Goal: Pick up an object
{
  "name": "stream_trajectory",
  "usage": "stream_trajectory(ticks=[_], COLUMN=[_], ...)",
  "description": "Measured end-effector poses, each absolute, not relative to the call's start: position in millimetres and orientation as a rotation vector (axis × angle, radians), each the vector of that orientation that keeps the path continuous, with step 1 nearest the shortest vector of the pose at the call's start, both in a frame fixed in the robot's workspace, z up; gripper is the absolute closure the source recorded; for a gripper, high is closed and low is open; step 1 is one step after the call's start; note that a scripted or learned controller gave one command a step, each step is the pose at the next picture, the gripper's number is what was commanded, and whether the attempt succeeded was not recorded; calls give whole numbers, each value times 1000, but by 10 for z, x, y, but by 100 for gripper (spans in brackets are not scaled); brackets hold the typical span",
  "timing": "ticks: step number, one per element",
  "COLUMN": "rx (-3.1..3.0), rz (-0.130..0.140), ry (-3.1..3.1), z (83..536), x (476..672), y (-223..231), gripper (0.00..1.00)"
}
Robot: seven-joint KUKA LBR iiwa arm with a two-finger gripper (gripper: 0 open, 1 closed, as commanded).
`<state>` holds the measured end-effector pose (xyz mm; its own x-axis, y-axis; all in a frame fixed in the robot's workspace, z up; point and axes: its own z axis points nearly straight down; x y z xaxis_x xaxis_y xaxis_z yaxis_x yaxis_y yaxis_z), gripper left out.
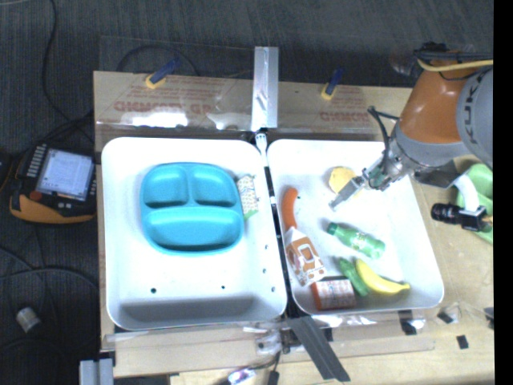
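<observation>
**Arm poised over right bin, nothing yet in its grasp**

The grey arm with its orange band reached in from the right, its gripper (346, 195) slanted down over the upper part of the right bin (429, 251), the tip just beside a small yellow object (340, 176) near the bin's far wall. Whether the jaws stood open or closed could not be told from this slant, and no item was seen between them.

The pick appeared to be at the approach stage, with nothing lifted. The candidates all lay in the right bin: the yellow object nearest the tip, a green bottle (357, 240) a little below it, an orange carrot-shaped piece (288, 205) along the left wall, a white-and-orange packet (302, 257) below that, a banana (377, 280) touching a dark green item (350, 269), and a reddish can (332, 293) near the front wall. The left bin (120, 287) held a blue divided plate (192, 206) and a small patterned item (248, 192) at its edge.

Judging by the tool's position, the next move called for settling the jaws squarely over one item, most likely the yellow object or the green bottle, descending to the bin floor, then closing and lifting. The bottle looked liable to roll; the crowded front corner looked harder to enter cleanly.
</observation>
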<state>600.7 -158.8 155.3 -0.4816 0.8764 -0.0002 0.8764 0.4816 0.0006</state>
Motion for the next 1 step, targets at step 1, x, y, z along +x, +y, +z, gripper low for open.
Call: stream_trajectory(ticks=[1], rx=[1746], rz=[2], ry=[2615], z=[1197], x=[5404], y=[-1655], gripper=[0])
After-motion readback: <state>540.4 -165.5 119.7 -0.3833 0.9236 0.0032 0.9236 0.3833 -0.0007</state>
